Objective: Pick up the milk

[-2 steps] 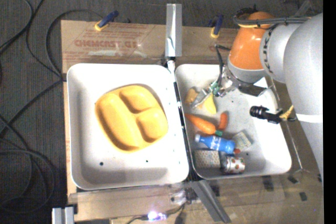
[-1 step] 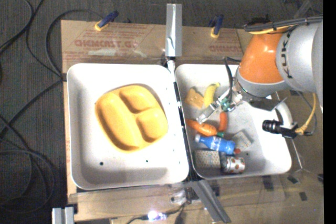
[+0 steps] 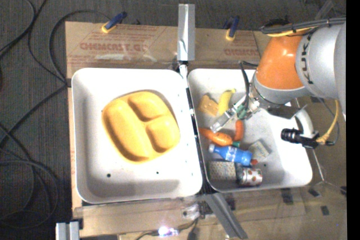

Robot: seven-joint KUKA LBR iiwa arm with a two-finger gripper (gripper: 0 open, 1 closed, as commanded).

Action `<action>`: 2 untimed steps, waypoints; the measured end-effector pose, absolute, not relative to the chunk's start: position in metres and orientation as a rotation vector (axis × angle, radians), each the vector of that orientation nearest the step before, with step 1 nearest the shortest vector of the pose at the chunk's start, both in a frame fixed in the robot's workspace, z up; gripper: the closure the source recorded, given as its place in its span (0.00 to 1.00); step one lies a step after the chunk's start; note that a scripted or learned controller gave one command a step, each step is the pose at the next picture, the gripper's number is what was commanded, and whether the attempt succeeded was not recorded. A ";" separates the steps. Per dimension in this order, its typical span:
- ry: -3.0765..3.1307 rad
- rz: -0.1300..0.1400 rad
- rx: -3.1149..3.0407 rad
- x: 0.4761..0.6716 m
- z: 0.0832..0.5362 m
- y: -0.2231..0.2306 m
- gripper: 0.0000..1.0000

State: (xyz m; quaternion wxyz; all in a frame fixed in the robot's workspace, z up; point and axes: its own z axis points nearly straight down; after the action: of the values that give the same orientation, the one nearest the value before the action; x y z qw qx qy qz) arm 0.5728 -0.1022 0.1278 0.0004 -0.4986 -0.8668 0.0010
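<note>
Presently the two-finger metal end effector (image 3: 239, 111), its opening unreadable, hangs just above the blue plastic milk bottle (image 3: 231, 154), where the crowding orange carrot (image 3: 216, 136) could be grabbed instead.

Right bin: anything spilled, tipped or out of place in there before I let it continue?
No spill or damage shows. The right bin is cluttered: a blue bottle and a can lie on their sides, carrots and a banana loose nearby. The gripper hangs over them. The yellow tray sits askew in the left bin.
</note>
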 end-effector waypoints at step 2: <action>-2.685 -0.001 -1.626 0.535 0.183 -0.069 0.00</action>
State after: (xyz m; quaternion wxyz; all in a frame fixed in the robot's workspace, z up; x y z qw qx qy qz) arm 0.5347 -0.0687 0.1831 0.0011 -0.5180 -0.8554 -0.0004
